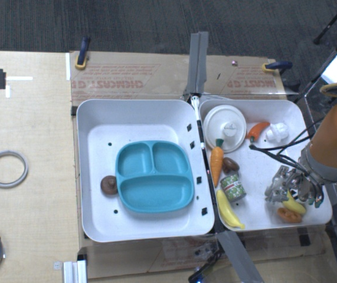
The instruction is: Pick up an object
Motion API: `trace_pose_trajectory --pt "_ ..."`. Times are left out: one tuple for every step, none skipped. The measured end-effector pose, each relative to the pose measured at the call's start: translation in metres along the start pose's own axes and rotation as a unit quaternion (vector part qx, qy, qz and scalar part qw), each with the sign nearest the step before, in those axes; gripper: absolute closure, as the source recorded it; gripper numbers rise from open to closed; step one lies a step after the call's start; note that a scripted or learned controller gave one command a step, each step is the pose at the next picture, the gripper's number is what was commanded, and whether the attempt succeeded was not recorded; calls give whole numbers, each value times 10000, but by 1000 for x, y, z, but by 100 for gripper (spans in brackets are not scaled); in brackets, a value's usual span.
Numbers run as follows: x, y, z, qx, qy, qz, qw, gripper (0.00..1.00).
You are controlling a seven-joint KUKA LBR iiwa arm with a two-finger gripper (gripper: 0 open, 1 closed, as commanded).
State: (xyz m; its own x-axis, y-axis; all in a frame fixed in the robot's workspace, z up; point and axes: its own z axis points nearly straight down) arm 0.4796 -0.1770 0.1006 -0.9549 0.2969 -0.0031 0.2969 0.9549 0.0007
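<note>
We have the gripper (286,192) low in the right bin's (257,221) near right corner, presumably going for the small yellow and orange pieces (292,208) beneath it; its grip we cannot tell. That bin also holds a carrot (216,165), banana (228,210) and white lid (226,127); the left bin (91,158) holds a blue tray (154,177)

A divided tray (154,177) lies in the left bin (91,122), a small round object (108,184) just left of it. In the right bin (298,114), a carrot (216,164) lies above a can (232,188) and banana (228,210).
</note>
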Motion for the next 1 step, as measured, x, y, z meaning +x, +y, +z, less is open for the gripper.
trace_pose_trajectory --pt "0 0 0 1 2 1 10000 0"
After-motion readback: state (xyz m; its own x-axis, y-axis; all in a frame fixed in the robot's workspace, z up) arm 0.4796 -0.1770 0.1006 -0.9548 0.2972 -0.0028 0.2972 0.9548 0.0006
